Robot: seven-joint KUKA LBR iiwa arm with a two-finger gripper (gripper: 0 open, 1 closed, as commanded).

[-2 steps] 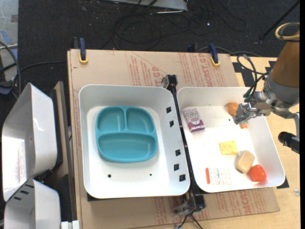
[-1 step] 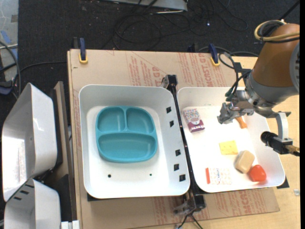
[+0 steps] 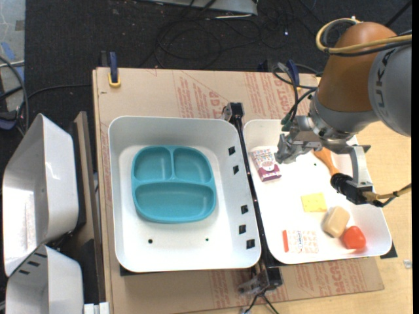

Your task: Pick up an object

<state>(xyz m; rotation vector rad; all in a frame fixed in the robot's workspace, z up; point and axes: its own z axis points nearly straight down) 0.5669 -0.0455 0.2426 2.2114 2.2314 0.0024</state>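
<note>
1. Objects available for pickup lie in the right bin (image 3: 380, 241): a small maroon-and-white packet (image 3: 265, 163), a yellow square piece (image 3: 313, 203), a beige rounded block (image 3: 336, 221), an orange-red ball (image 3: 354, 238), a flat white card with an orange stripe (image 3: 300, 241), and an orange-handled tool (image 3: 325, 159) partly hidden under the arm.
2. The maroon-and-white packet sits at the bin's upper left, close to the divider between the two bins.
3. The beige rounded block and the orange-red ball lie touching or very nearly touching near the lower right corner; the yellow square piece is just above and left of them.
4. The flat white card rests near the lower edge of the right bin, apart from the other items.
5. The gripper (image 3: 288, 150) is positioned over the upper part of the right bin, just right of the maroon-and-white packet.
6. The state of the fingers cannot be determined from this view; no object is seen between them.
7. The left bin (image 3: 124, 241) contains a teal divided tray (image 3: 173, 183) with three compartments, lying flat near the centre.
8. Both bins rest side by side on the tabletop (image 3: 196, 90), which has a brown cardboard-like surface with red printing.
</note>
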